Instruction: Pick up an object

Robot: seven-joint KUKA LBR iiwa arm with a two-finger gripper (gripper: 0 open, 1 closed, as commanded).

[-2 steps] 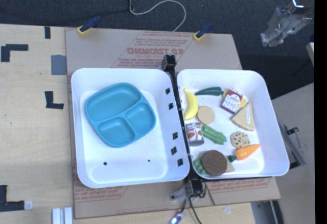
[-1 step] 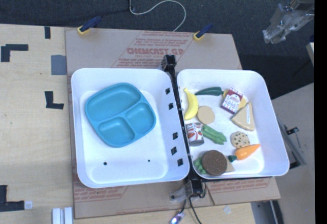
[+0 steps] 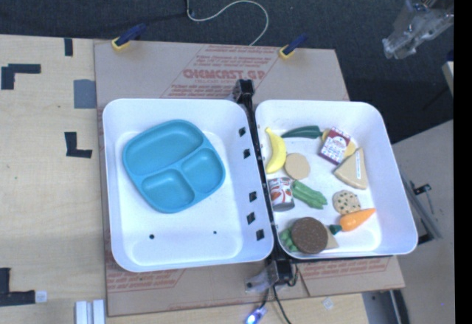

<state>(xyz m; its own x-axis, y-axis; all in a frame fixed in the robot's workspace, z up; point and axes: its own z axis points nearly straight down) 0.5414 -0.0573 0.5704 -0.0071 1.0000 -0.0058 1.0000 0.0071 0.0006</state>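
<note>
The right bin (image 3: 391, 167) holds several toy foods. Among them are a yellow banana (image 3: 274, 150), a red box (image 3: 335, 145), a pale cheese wedge (image 3: 354, 169), a small can (image 3: 281, 193), an orange carrot (image 3: 356, 219) and a brown burger (image 3: 309, 235). My gripper (image 3: 398, 42) hangs at the top right of the camera view, over the dark floor. It is well beyond the right bin's far corner and high above the bench, with nothing visibly in it.
A blue divided plate (image 3: 173, 165) lies in the left bin (image 3: 118, 234). Both bins rest on a cardboard sheet (image 3: 221, 71) held by two clamps. A white cable (image 3: 221, 12) loops behind the bins.
</note>
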